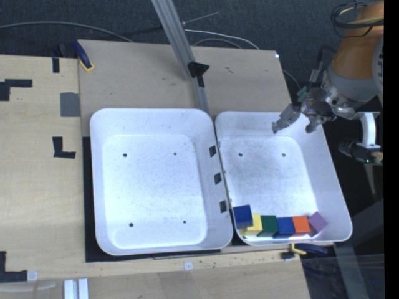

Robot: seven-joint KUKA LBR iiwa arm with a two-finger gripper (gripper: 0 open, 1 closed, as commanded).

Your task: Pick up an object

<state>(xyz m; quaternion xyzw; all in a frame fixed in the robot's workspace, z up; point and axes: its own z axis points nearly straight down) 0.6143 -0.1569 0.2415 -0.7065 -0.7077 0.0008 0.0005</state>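
blocks [277,223], small, multicoloured, in a row along right bin's [330,179] near wall

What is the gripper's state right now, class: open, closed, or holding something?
Gripper: open, holding nothing, above the right bin's far edge, away from the blocks.

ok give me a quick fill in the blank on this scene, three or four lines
1. The coloured blocks lie in the ____ bin as the camera sees it.
2. The blocks sit along that bin's ____ edge, the one closest to the camera.
3. The block at the far right end of the row is ____.
4. The gripper hangs over the right bin's ____ edge, apart from the blocks.

Missing words: right; near; purple; far
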